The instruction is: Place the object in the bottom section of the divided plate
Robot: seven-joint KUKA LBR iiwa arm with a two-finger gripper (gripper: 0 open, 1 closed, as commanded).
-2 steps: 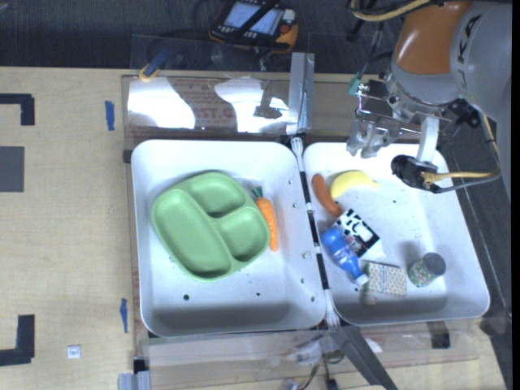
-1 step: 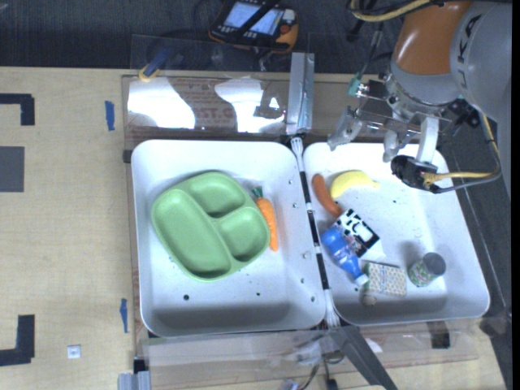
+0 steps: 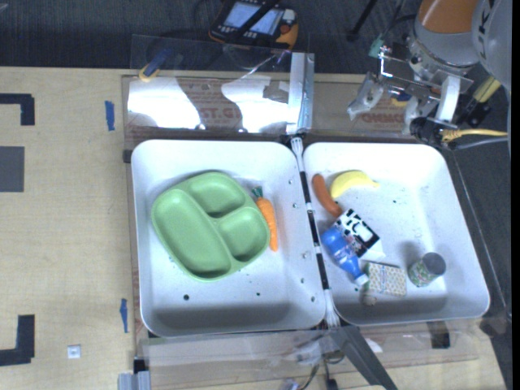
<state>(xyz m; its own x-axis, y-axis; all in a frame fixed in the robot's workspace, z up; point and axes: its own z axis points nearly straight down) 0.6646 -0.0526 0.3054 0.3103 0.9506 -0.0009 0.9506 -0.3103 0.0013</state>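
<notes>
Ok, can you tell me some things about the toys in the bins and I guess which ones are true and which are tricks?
1. The green divided plate sits in the left bin. True.
2. The carrot lies inside the plate. False: it lies in the bin, along the plate's right edge.
3. The banana is in the right bin. True.
4. The gripper is holding the blue bottle. False: the gripper hangs above the far edge of the right bin, and the bottle lies on the bin floor.
5. The small can is in the left bin. False: it is in the right bin.
</notes>
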